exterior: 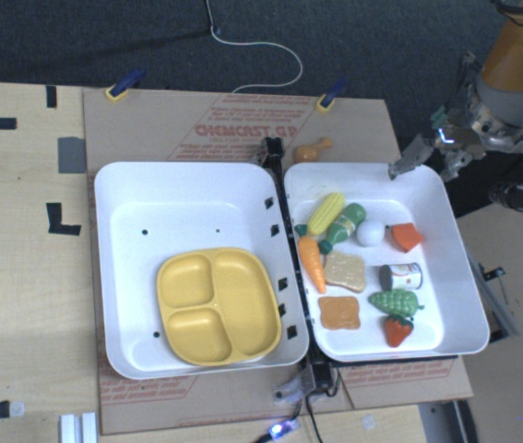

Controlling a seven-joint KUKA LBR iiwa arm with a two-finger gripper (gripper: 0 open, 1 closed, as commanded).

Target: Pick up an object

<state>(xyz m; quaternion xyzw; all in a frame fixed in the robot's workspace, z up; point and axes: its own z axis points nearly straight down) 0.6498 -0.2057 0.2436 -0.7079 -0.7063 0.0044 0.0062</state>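
The right bin (459,275) holds several toy foods: a yellow corn cob (326,212), a green vegetable (345,224), a white ball (369,233), an orange-red block (407,237), a carrot (312,264), a bread slice (345,271), a small can (401,275), an orange toast piece (339,313), a bumpy green piece (395,301) and a red strawberry (397,330). My gripper (424,171) hovers over the bin's far right corner, above and beyond the orange-red block. It is open with nothing between its fingers.
The left bin (127,201) holds a yellow divided plate (217,305). A small tan toy (314,149) lies on the cardboard just beyond the bins. A white cable (256,49) runs across the back of the bench.
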